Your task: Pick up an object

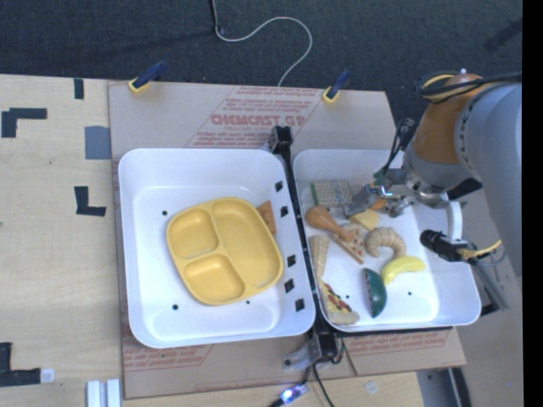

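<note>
1. The grey arm with an orange band point(475, 134) reaches in from the right, above the right bin.
2. Two shallow white bins sit side by side on a cardboard sheet point(254, 117) on the surface: the left bin point(144, 176) and the right bin point(441, 303).
3. A yellow plastic three-compartment plate point(225, 250) lies in the middle of the left bin, with a small brown piece point(268, 217) at its right edge.
4. The gripper point(373, 195) hangs low over the far part of the right bin; whether its fingers are open or closed cannot be told.
5. Small toy foods crowd the right bin: a green mesh pad point(333, 195) far left, a brown drumstick point(327, 221), a tan croissant point(386, 240), a yellow banana point(402, 267), a dark green pepper-like piece point(374, 290), and a pizza slice point(337, 303) nearest.
6. A pale yellow wedge point(366, 220) lies just beside the gripper.
</note>
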Controlling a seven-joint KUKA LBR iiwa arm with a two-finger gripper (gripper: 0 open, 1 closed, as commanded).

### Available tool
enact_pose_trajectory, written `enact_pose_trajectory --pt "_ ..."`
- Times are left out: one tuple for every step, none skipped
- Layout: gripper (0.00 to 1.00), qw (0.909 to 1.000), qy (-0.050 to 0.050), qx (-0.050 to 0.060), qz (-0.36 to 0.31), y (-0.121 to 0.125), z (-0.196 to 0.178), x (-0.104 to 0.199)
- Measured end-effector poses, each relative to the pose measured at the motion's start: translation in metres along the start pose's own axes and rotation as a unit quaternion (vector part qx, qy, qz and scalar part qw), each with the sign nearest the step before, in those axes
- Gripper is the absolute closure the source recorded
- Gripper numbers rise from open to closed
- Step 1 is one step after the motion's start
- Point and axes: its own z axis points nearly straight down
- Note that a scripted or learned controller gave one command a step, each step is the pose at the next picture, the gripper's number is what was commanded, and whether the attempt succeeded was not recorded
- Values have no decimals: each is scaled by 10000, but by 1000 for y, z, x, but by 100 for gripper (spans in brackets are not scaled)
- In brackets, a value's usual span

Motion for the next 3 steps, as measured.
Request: enact_pose_trajectory --pt "100 10000 0 -17 -2 1 -14 0" --pt "100 10000 7 -31 11 5 -57 3" --pt "100 10000 5 -33 9 10 -101 7"
